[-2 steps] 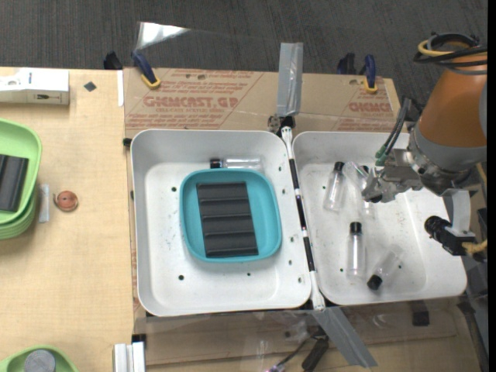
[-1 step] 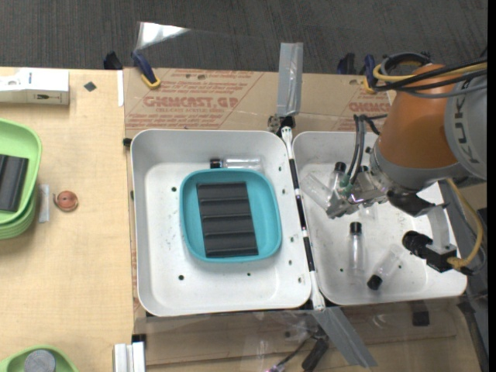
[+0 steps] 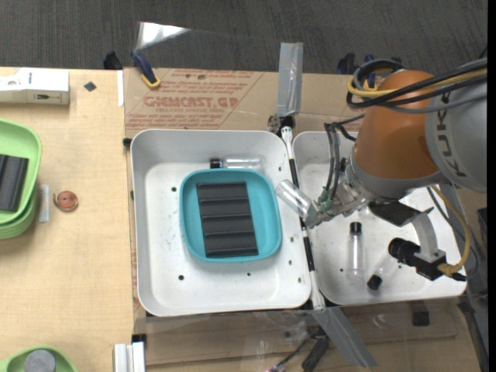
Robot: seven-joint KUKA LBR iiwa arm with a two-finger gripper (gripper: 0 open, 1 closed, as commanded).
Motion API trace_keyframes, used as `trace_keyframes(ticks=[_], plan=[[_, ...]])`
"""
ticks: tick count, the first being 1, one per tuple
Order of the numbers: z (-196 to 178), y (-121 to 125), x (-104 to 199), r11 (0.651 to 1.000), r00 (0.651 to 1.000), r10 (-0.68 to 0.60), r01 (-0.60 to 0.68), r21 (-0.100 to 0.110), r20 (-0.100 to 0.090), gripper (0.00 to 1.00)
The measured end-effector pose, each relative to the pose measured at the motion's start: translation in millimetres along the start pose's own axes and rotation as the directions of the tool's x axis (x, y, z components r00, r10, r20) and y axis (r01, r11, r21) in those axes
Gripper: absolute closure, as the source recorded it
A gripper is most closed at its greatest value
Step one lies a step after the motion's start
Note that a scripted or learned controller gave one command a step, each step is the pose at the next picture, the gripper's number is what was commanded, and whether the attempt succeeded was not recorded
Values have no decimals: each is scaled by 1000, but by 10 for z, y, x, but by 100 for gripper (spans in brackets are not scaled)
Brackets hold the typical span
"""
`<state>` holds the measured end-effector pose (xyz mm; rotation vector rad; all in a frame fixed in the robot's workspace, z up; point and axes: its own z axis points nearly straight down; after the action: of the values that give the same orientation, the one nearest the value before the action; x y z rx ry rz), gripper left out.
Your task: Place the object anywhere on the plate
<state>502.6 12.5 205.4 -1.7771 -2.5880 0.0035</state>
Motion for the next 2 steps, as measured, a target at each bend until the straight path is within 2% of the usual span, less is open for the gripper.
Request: trace_keyframes(ticks=[1,2], plan=[[-1,0,-3,1000,1000,0,0,0,0,0],[149,-382,-288,998,998,63,-63,0,0,0]])
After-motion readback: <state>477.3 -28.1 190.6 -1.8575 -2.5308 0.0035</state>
